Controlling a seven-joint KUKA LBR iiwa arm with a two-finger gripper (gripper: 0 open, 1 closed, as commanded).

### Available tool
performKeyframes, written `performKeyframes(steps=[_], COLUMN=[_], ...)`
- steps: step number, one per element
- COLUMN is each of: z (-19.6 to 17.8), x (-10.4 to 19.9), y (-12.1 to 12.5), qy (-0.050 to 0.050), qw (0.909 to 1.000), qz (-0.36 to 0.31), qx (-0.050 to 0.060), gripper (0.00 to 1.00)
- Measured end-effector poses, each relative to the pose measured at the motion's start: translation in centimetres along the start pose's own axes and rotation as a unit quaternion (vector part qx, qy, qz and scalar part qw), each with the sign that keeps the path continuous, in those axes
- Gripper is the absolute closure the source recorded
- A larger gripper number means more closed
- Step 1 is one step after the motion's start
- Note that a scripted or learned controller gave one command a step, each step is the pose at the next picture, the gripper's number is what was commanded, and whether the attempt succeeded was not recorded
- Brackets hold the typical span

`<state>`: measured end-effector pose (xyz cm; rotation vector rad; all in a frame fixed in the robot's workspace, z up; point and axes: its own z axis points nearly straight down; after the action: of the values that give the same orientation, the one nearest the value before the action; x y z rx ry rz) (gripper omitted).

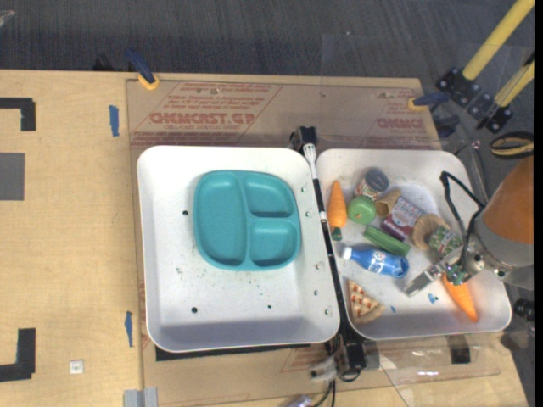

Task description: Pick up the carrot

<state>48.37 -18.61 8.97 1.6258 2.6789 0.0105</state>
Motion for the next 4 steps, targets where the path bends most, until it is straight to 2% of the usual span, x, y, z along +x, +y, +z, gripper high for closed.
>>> performKeyframes(steps=[1, 2, 3, 4], z=[0.0, -0.1, -4.1, -0.4], x=[-1.0, 5.8, -1.7, 0.6], y=[-0.4, 3.1, 3.5, 1.1], qy=[-0.001, -0.004, -0.002, 0.000], qw=[0.9965, 0.9985, 0.9704, 0.9681], qz=[-0.083, -0.055, -0.241, -0.250], qx=[-0.001, -0.001, 0.002, 0.002], gripper=[0.00, 0.00, 0.00, 0.00])
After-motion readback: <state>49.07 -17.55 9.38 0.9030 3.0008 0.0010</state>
